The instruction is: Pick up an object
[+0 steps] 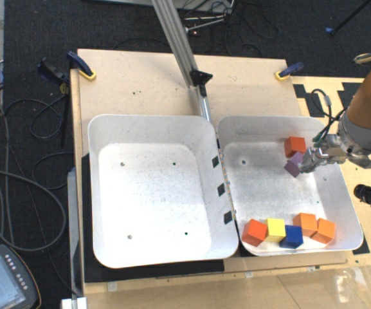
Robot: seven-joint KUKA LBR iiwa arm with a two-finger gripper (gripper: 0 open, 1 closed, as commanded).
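The right bin holds several small blocks. An orange block lies near its far right side, and a purple block sits just below it. My gripper reaches in from the right and hangs low, right beside the purple block, touching or nearly touching it. Along the bin's near edge lie an orange block, a yellow block, a blue block and two more orange blocks.
The left bin stands beside the right one. A metal pole slants from the top toward the gap between the bins. Clamps sit at the bench's far corners. Cables lie on the floor at the left.
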